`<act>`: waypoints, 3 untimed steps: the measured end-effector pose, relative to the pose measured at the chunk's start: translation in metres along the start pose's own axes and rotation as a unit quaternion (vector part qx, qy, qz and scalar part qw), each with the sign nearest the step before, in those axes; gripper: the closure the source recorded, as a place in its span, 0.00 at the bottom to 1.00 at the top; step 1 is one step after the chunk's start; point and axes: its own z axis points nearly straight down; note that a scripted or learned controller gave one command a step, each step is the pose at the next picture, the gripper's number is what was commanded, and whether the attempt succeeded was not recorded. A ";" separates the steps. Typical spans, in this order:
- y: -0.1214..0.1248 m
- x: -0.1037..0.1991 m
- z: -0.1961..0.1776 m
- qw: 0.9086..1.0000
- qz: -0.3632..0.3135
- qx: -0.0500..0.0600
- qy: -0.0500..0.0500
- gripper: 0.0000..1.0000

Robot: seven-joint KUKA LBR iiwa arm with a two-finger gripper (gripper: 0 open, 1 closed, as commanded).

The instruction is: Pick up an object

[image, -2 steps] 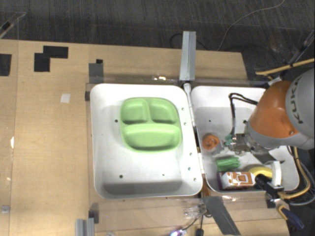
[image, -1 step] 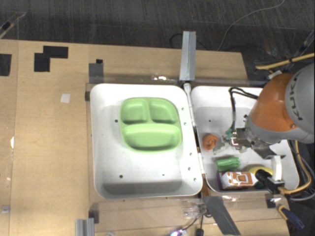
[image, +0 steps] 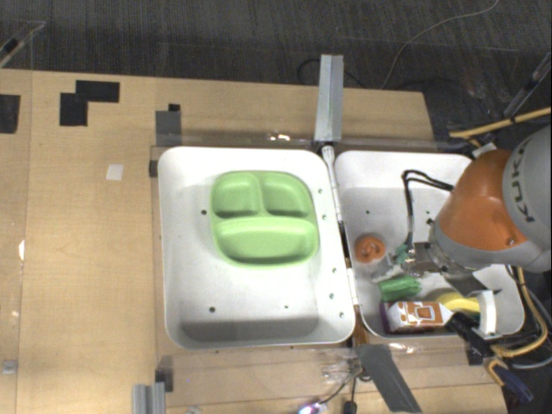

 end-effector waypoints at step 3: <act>0.000 0.002 0.000 0.995 0.100 -0.002 -0.004 0.00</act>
